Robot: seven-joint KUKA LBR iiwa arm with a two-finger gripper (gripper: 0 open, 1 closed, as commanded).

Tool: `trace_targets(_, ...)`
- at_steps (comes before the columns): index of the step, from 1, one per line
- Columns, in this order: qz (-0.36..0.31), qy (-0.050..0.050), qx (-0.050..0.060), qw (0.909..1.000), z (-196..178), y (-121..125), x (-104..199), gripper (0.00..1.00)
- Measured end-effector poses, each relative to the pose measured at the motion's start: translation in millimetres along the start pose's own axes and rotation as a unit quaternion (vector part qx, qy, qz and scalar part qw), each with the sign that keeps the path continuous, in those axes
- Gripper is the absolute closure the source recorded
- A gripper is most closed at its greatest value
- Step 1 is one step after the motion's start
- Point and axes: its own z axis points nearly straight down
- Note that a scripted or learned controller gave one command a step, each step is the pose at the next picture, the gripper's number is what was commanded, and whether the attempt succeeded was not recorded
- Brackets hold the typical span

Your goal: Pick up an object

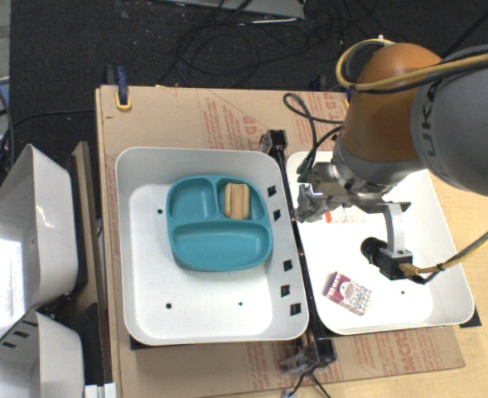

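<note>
The left bin [144,305] holds a teal divided plate [215,235] with a tan wooden block [237,200] lying in its upper right compartment. In the right bin [442,297] a small red and white patterned packet [345,293] lies near the front. A small white and orange item [345,217] peeks out from under the wrist. My gripper [314,199] hangs low over the right bin's left side, close to the wall between the bins, with the arm's orange band [388,98] above it. The wrist hides what lies directly beneath it.
A black fitting [384,259] with a cable juts from the wrist over the middle of the right bin. Black clips [287,264] line the divide between the bins. White tubs [28,222] stand left of the bench, and cables lie on the floor behind.
</note>
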Motion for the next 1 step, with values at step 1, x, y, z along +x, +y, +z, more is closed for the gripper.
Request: trace_targets(1, 0.000, 0.000, 0.001, 1.0000, 13.6, -21.7, 52.2, 1.00)
